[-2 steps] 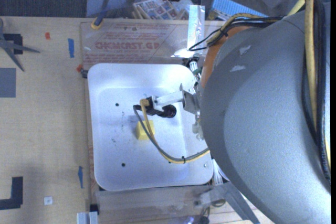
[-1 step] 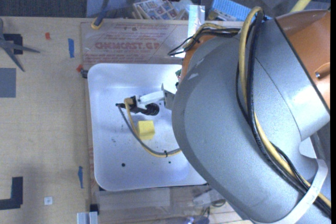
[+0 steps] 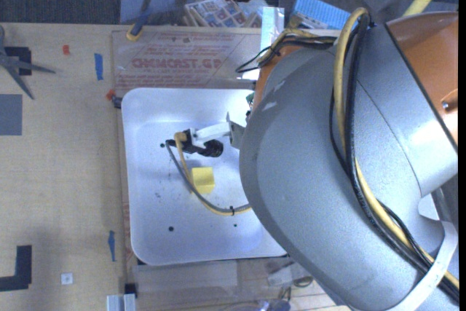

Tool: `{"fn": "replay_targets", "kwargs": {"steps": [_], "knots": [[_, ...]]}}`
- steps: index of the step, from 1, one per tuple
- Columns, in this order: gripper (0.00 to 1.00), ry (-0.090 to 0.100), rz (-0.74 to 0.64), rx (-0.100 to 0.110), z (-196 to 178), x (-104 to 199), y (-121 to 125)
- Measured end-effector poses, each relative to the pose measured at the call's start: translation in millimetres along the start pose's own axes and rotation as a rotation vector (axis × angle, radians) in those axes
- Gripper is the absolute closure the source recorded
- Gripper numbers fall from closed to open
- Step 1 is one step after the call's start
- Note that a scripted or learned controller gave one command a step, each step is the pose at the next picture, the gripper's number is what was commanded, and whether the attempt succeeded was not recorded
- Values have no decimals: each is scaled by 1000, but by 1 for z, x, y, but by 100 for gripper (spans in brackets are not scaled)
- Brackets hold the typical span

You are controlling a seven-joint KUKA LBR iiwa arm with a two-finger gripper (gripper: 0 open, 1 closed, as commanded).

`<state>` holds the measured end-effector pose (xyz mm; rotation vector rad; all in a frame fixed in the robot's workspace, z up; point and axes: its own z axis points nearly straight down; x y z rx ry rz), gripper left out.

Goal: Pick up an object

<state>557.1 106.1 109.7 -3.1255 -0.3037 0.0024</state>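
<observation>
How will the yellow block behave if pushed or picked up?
The yellow block looks flat-sided, so it should slide rather than roll. It is small, so probably light. The bin floor looks smooth, so a push may skid it away.

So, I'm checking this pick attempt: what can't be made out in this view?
- White bin, camera view: its right side is hidden behind the grey arm, so whatever lies there cannot be told.
- Dark specks on the bin floor, camera view: too small to tell marks from objects.
- Grey tool on the bench, camera view: cut off by the left edge.
</observation>
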Motion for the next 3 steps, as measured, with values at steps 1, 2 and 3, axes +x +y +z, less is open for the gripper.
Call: {"fn": "replay_targets", "kwargs": {"steps": [1, 2, 3], "knots": [[100, 0, 4, 0, -9, 0, 2], [100, 0, 8, 1, -19, 0, 4], [100, -1, 12, 2, -28, 0, 5]]}}
